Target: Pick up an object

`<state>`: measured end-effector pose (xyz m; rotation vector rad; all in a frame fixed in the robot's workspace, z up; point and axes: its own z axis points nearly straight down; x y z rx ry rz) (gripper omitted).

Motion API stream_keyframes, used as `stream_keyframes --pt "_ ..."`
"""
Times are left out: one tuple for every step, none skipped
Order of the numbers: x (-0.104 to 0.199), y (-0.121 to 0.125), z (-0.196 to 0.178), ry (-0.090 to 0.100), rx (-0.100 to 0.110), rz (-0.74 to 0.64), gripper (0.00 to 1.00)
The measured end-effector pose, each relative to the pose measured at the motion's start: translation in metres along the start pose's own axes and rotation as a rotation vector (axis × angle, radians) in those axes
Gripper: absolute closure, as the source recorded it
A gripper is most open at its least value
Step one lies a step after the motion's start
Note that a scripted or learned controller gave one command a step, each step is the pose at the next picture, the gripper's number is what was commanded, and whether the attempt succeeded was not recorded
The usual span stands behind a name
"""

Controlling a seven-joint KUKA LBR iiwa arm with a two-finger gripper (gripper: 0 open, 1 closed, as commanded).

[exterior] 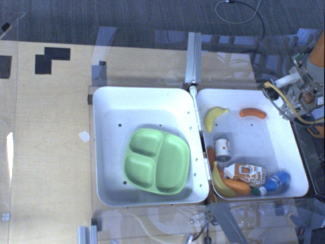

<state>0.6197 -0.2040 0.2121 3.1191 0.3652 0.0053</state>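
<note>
Gripper (pixel 299 96), grip state unclear, sits at frame's right edge; sausage (pixel 253 114) lies just left, in right bin (pixel 297 159).

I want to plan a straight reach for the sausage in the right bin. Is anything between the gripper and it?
Nothing visible stands between them. The gripper sits at the right bin's upper right rim, and the sausage lies alone on bare bin floor to its left. The banana lies beyond the sausage, farther left.

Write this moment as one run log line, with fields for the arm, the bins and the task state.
arm: gripper over right bin's far right rim | left bin: green tray | right bin: banana, sausage, can | task: nothing picked yet
</note>
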Motion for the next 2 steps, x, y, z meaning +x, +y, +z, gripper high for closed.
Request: stream_keyframes --pt "0.019 0.004 -0.003 0.001 0.000 0.022 1.00" --pt "0.040 0.004 -0.006 0.001 -0.001 0.022 1.00"
